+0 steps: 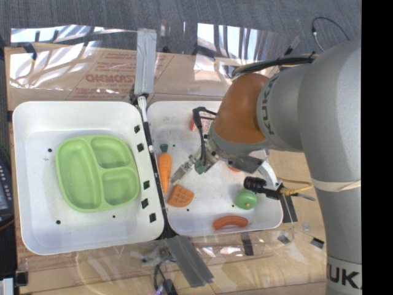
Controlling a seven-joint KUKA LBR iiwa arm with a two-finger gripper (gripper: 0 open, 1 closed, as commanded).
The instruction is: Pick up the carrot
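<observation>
Grey, with its orange band, my arm [270,112] is what stands closest to the lens, bulking across the right half of the frame and covering part of the right bin [206,211]. At its end my gripper [187,168] hangs low over the middle of that bin, angled toward the lower left. Whether it is open or closed I cannot tell from this slant, and I see nothing held in it.

Just to its left lies the carrot [164,171], close beside the gripper but apart from it. It runs up and down the frame, green stalk end uppermost, tucked close to the bin's left wall.

To do this well, I judge I should shift left until I am centred over the thick middle of the carrot, turn my wrist so the grip closes across its narrow width, then come straight down. The wall leaves little room on the far side, so a tilted or off-centre descent could jam there or nudge the carrot away.

An orange waffle piece [180,196] sits very near the carrot's lower tip; I should grip above it. Further out lie a green apple [246,199] and a red sausage [230,222], well clear. The left bin [34,134] holds a green divided plate [98,172].
</observation>
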